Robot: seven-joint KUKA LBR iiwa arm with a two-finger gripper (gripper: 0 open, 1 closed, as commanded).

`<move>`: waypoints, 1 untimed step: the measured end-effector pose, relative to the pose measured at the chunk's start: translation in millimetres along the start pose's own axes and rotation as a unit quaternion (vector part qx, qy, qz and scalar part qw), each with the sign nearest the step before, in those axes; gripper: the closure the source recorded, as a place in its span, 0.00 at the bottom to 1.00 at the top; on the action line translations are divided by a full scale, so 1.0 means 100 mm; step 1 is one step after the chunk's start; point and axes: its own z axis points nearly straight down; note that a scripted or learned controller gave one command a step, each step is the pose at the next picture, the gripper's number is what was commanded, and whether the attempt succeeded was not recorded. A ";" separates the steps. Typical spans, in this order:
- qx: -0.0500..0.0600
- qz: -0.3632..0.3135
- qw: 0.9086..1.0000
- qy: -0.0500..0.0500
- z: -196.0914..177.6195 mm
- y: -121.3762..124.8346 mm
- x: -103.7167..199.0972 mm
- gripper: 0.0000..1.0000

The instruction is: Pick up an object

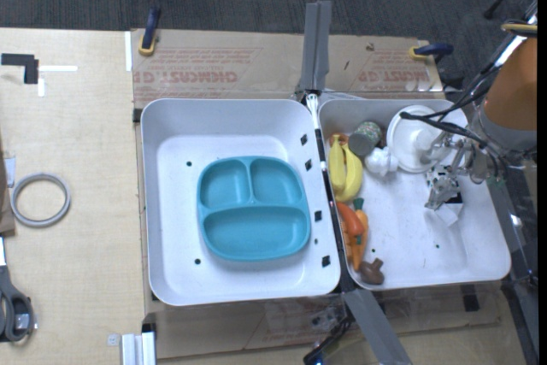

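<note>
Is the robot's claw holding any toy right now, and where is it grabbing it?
Nothing shows between the fingers of the gripper. It hangs over bare floor in the right bin, apart from the white bowl and the banana.

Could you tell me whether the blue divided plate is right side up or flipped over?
Right side up: the blue divided plate shows its three hollow compartments facing upward.

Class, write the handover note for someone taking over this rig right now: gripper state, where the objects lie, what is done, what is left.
Gripper: low over the right bin, nothing seen between its fingers; open or shut cannot be told.
Objects: banana, orange carrot-like toy and small brown item along the right bin's left wall; white cup at its back. Blue divided plate in the left bin.
Done: nothing picked.
Left: grasp and lift one object.
</note>
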 end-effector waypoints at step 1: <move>0.001 0.024 1.000 0.001 -0.01 0.36 -0.14 0.00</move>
